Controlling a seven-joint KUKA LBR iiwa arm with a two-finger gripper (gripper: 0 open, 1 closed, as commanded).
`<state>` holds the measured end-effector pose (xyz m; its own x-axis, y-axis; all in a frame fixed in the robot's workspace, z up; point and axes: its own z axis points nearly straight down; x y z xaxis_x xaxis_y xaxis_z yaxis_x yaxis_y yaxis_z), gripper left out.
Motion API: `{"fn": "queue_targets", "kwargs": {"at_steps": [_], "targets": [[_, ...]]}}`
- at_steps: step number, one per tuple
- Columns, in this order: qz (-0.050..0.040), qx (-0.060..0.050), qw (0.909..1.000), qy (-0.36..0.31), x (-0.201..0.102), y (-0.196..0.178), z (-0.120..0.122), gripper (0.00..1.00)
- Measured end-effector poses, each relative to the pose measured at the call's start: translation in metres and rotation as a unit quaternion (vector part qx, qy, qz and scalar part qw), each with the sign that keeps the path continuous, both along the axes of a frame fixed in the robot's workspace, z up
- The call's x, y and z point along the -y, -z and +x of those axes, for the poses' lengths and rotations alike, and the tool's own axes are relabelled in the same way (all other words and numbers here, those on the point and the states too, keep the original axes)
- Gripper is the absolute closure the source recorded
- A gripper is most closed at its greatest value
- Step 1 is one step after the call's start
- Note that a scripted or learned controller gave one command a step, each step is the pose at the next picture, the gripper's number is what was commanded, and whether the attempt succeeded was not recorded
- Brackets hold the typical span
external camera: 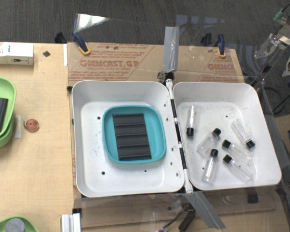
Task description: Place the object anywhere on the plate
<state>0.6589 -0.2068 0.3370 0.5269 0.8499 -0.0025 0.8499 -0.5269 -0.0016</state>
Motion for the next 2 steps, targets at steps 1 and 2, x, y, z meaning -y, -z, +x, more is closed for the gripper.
{"fn": "queue_targets", "kwargs": {"at_steps": [1, 2], "targets": [[0.0, 0.0, 0.9972, -0.074, 0.002, -0.087, 0.001, 0.0], [0.0007, -0.001, 0.9991, -0.041, -0.013, 0.039, -0.008, 0.0]]}}
